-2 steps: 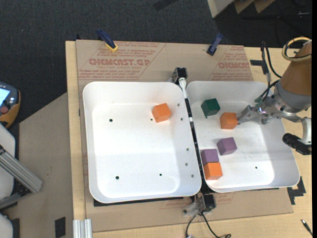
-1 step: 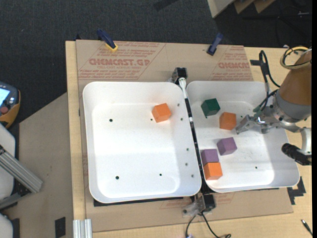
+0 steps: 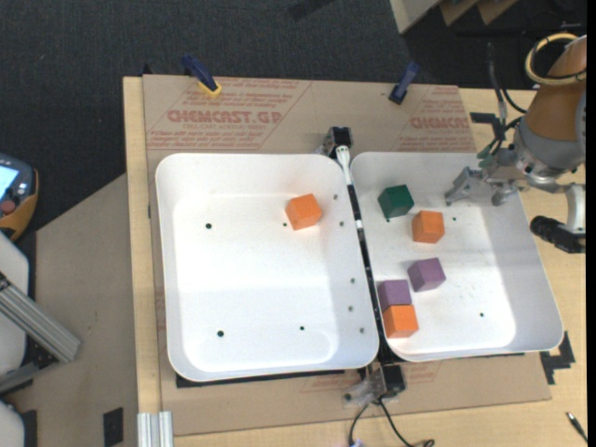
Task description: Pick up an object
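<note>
Cubes lie scattered across my two white bins on the desk (image 3: 279,110). Nearest the camera in the right bin (image 3: 521,315) sits an orange cube (image 3: 401,320), touching a purple cube (image 3: 394,292) just behind it; another purple cube (image 3: 426,274) stands close by, turned slightly askew. Farther back rests a second orange cube (image 3: 428,226), and beyond it a green cube (image 3: 396,200) near the divider, its edges skewed to the bin wall. Being cubes, none shows a long axis. The left bin (image 3: 186,277) holds one orange cube (image 3: 304,211), alone in its far half. My pincer (image 3: 481,182) hangs over the right bin's far right part, its fingers spread apart with nothing between them, well apart from the green cube and pointing toward the left.
</note>
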Robot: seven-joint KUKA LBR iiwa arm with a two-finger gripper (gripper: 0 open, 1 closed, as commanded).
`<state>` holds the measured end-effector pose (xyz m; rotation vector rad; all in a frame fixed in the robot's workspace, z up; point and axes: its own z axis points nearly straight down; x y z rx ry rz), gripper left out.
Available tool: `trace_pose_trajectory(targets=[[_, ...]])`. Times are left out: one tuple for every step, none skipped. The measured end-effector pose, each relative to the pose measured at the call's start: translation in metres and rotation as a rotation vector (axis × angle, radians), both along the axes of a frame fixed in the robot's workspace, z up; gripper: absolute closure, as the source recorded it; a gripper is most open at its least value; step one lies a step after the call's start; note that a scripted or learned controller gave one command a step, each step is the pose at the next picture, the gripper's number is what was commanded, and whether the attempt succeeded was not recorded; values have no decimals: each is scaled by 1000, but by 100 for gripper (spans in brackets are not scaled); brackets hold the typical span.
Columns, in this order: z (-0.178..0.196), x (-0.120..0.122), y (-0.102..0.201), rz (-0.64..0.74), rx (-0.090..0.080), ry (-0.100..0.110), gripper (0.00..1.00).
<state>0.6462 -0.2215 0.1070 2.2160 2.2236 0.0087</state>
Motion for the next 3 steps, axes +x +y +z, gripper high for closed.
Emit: trace_pose_trajectory(targets=[[-23,16,37,1,-2,4,0],[-22,21,65,-1,-2,5,0],[-22,-17,85,-4,-1,10,0]])
